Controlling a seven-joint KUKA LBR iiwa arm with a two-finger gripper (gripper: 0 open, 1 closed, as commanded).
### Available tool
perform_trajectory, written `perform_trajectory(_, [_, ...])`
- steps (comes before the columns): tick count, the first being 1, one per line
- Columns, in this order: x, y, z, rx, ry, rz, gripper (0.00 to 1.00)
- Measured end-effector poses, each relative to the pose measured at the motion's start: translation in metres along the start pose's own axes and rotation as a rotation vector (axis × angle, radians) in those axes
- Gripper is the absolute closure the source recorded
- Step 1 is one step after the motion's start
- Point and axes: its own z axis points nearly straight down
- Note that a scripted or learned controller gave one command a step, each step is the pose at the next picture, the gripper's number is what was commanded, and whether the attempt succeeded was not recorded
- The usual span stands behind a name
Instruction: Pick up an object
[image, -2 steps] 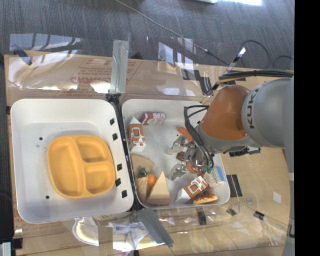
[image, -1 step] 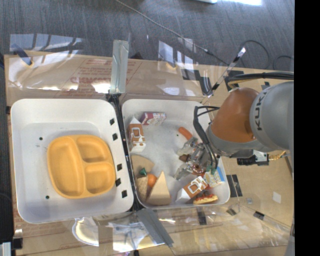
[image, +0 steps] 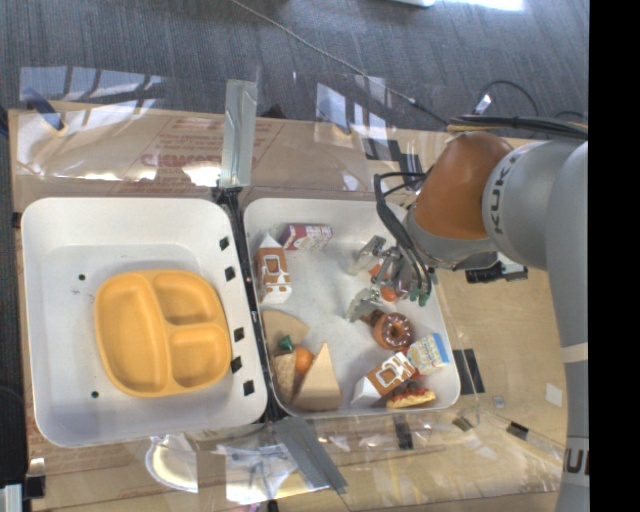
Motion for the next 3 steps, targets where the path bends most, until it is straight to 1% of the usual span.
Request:
perform_trajectory(1, [0.046, -0.012, 0.001, -0.002, 0.003, 0.105, 0.00])
perform_trajectory(2, [0.044, -0.009, -0.007, -0.003, 0.004, 0.095, 1.00])
perform_trajectory(3, [0.047, 0.098, 0.002, 0.000, 0.004, 0.221, 1.00])
